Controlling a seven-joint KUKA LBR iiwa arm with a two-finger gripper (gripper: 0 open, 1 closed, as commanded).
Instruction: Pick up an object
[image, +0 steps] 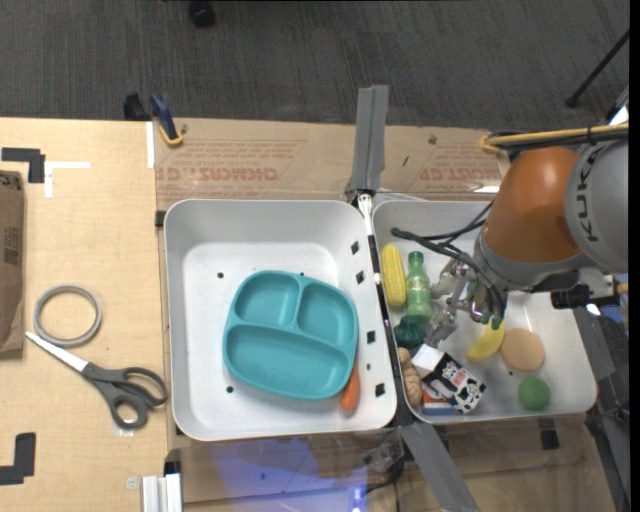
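Note:
My gripper (463, 300) hangs low over the middle of the right bin (570, 405), under the orange wrist band. Just left of it stand a green bottle (416, 288) and a yellow corn cob (393, 277). A banana (487, 342) lies right below the gripper, with a tan egg-shaped thing (522, 351) beside it. A green ball (534, 393) and a black-and-white cow-patterned toy (458, 386) sit near the bin's front. A dark green piece (410, 331) lies under the bottle. I see nothing held in the gripper.
The left bin (190, 300) holds a teal divided plate (292, 335) and an orange carrot (349, 393) at its front right corner. Scissors (105, 380) and a tape roll (67, 313) lie on the bench at the left. Cables trail by the wrist.

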